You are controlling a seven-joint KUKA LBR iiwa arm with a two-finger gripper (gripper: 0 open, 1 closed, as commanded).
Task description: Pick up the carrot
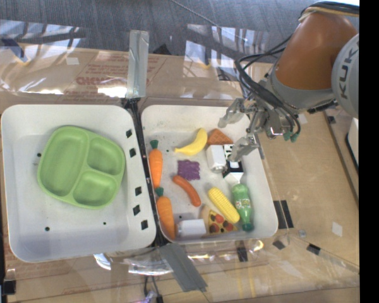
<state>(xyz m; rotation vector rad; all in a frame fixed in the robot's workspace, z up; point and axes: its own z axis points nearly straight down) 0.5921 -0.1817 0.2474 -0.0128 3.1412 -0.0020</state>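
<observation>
The desk (316, 188) carries two shallow white bins side by side. The left bin (25, 232) holds a green divided plate (82, 166). The right bin (265, 194) holds toy food. The grey arm (316, 49) reaches in from the right, and its gripper (246, 128) hangs over the far right part of the right bin with the jaws spread open and nothing between them.

Two carrots lie along the left wall of the right bin. The far carrot (155, 166) has its long axis running far to near, green top at the far end and tip pointing near. The near carrot (165, 216) lies almost the same way, slightly slanted, green top far and tip toward the near right. Both are well apart from the gripper.

Smaller things: a banana (193, 144), a corn cob (223, 204), a green bottle (242, 202), a red sausage (187, 190) and a purple bunch of grapes (188, 169).
</observation>
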